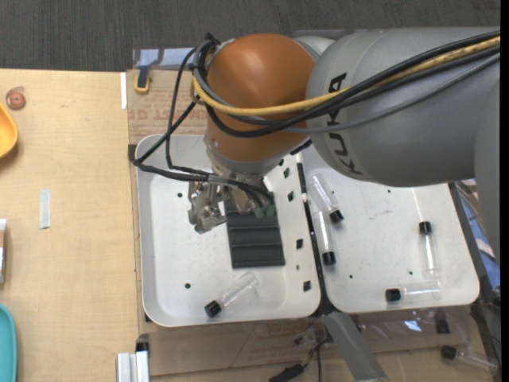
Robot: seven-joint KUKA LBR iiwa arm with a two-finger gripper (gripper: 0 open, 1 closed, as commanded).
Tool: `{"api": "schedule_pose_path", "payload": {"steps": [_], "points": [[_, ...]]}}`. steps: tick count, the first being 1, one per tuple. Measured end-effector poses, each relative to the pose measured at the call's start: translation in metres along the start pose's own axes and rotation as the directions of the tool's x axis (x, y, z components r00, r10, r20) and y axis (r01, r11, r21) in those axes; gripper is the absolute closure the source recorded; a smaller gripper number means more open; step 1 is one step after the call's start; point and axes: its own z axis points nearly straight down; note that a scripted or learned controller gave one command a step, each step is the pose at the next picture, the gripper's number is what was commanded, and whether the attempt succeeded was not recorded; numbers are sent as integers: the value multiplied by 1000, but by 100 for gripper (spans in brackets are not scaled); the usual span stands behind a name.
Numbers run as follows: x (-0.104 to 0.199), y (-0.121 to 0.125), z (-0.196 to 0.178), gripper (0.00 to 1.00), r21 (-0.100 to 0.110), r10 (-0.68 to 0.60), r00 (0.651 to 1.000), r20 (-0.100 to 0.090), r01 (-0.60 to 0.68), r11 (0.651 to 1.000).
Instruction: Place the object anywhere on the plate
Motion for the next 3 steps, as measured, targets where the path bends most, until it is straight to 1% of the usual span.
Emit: {"api": "schedule_pose_path", "payload": {"steps": [1, 2, 3], "points": [[44, 17, 63, 100, 0, -42, 999, -1, 42, 999], [-9, -4, 30, 100, 0, -270, 963, 3, 270, 963], [41, 16, 124, 100, -1, -314, 949, -1, 314, 949]]}}
